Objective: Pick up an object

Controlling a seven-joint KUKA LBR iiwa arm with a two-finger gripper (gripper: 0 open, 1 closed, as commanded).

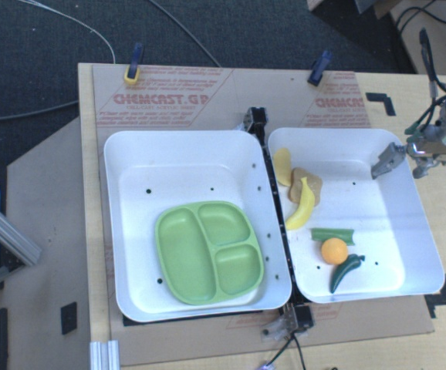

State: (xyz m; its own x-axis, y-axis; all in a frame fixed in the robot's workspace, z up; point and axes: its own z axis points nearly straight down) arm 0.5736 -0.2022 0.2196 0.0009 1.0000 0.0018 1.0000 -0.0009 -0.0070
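Observation:
My gripper hangs over the far right corner of the right bin, open, with nothing between its fingers. Well to its left, along that bin's left wall, lie a yellow banana, a pale yellow piece and a tan piece. Nearer the front sit a flat green piece, an orange ball and a dark green pepper. None of these touches the gripper.
The left bin holds a light green divided plate. Black clips join the bins at the far and near ends. A yellow clamp and a blue clamp pin the cardboard at the back edge.

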